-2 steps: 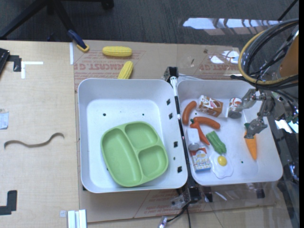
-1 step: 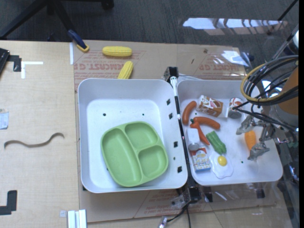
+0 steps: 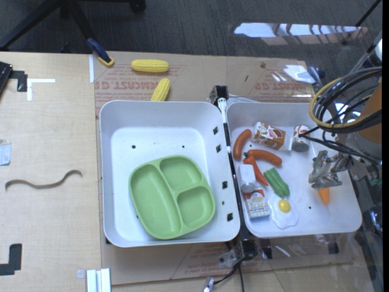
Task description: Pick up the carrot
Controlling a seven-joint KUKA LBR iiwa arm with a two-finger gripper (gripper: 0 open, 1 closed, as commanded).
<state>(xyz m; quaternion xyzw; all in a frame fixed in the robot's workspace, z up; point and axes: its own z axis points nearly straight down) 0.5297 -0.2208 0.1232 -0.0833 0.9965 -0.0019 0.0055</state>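
**Claw over the orange carrot in the right bin**

Dark carpet and black chair legs fill the background, and a pale wooden bench (image 3: 42, 132) with a brown cardboard sheet (image 3: 200, 69) carries two shallow white plastic bins. At the right-hand bin (image 3: 340, 224), the metal two-finger claw (image 3: 324, 178) hangs from the grey arm, its wrist tangled in looping black and yellow cables (image 3: 340, 102). Directly beneath its tips lies the small orange carrot (image 3: 324, 195), a short tapered cone with a smooth, matte look; its upper part is hidden by the claw, so I cannot tell whether the fingers are touching it or how wide they stand.

Left of the claw, in the same bin, sit glossy toy foods: two reddish-orange sausages (image 3: 262, 156), a green pepper-like piece (image 3: 276, 181), a flat white fried egg with a yellow yolk (image 3: 284, 210), a printed snack packet (image 3: 270, 136) and a small carton (image 3: 259, 207). Some labels are too small to read.

Well to the left of the claw, the other white bin (image 3: 115, 163) holds a light green, three-compartment plastic tray (image 3: 172, 194). Beyond that bin, on the cardboard, lie two bumpy yellow corn cobs (image 3: 150, 66). A thin brown wavy cord (image 3: 42, 182) rests on the bench at the far left.
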